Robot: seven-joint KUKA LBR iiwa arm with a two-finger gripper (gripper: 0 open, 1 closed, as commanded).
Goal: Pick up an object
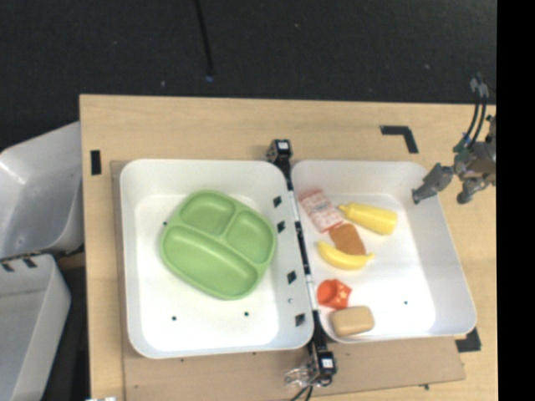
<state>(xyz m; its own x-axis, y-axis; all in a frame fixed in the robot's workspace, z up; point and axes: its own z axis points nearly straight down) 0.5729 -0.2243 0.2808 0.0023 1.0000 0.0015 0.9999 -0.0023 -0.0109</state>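
Bins sit side by side on the wooden bench [209, 128], and my claw [447, 184] hangs at the far right edge of the right bin [418, 307], over its rim rather than over the food. My two fingers are spread apart with nothing between them; one fingertip [422, 190] points in toward the bin, the other sits nearer the bench edge.

Everything I could take lies in the left half of the right bin, well apart from me. Closest to my claw is a yellow squeeze bottle [369, 217], lying on its side with its tip to the left. Just left of it, toward the far side, is a small pink and white packet [318, 209] close to the divider between the bins. A brown piece of food [347, 239] lies between the bottle and a banana [343, 257], touching or almost touching the banana. Nearer the front, a small red item [333, 293] sits by the divider, and a tan block [352, 321] lies just beside it in the bin's near left corner.

The right half of the bin floor between me and these things is bare white.

In the left bin [142, 324] a green divided plate [219, 243] lies flat, somewhat tilted in its placing.
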